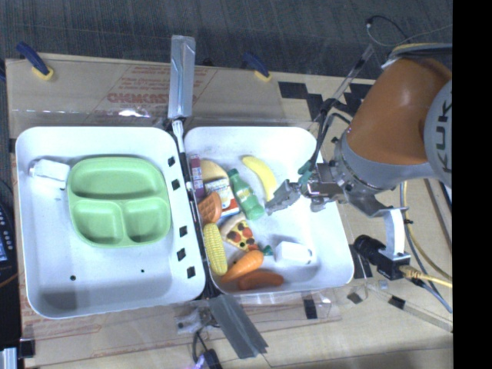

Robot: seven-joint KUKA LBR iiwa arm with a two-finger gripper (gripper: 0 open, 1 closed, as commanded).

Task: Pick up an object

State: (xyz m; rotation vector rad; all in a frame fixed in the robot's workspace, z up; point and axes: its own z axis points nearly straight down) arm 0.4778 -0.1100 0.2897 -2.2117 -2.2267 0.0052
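Gripper [281,197] hangs over the right bin [327,229], just beside the green bottle [246,195] and the banana [260,174]; you cannot tell how it is set. Nothing you see lies in its grasp. Your toy food sits heaped along that bin's left side: corn [214,248], carrot [244,264]. The left bin [38,275] carries a green divided tray [119,200].

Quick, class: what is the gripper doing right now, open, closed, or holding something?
Gripper: over the right bin, beside the banana and green bottle; whether it is open or closed cannot be told.
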